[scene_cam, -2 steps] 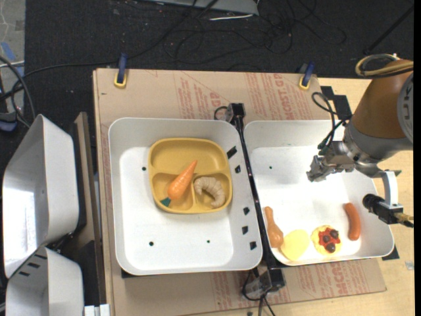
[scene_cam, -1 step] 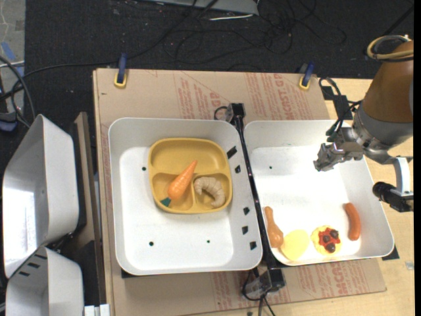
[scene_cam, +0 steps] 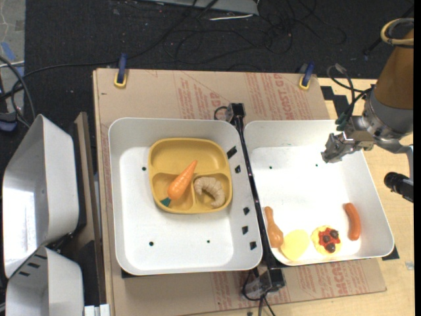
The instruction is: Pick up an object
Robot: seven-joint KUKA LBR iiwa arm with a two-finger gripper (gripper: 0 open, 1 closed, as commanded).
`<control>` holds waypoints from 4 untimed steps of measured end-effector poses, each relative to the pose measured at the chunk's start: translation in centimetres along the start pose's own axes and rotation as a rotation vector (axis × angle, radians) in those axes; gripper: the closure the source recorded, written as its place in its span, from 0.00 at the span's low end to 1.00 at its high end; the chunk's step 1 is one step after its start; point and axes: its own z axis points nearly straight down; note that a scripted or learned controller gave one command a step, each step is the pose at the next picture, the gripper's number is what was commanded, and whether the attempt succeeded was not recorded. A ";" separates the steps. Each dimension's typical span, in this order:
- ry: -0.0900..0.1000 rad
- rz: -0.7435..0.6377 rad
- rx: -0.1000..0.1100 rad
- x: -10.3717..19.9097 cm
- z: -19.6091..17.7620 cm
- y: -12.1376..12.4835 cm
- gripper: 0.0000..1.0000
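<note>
1. Since the task names no one object, we judge the sausage (scene_cam: 353,220) in the right bin (scene_cam: 309,176) to be the nearest candidate; it lies at about 4 o'clock of that bin, close to the right wall and apart from the other pieces.
2. Along the bin's front edge, from 6 to 5 o'clock, we see a chicken drumstick (scene_cam: 273,226), a pale yellow disc (scene_cam: 296,243) that touches it or nearly so, and a small pizza piece (scene_cam: 327,239) just beside the disc.
3. The gripper (scene_cam: 337,147) is over the upper right part of the same bin, at about 1 o'clock, well apart from all these pieces. Nothing is between its fingers, and whether they are spread or pressed together we cannot tell, as the picture is too small there.
4. To do the step well, we think the arm should travel toward 5 o'clock, stop above the middle of the sausage, turn the fingers across its short side, then descend straight. The near wall could block one finger, so some care is needed.
5. In the left bin (scene_cam: 131,242) a yellow divided plate (scene_cam: 191,150) holds a carrot (scene_cam: 182,180) and a shrimp (scene_cam: 211,190) in separate compartments; they are farther from the gripper.
</note>
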 end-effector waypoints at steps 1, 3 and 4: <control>0.003 -0.004 0.003 5.1 -0.7 0.6 1.00; 0.002 -0.003 0.005 16.1 -0.2 0.8 1.00; 0.003 -0.005 0.004 22.2 0.2 1.0 1.00</control>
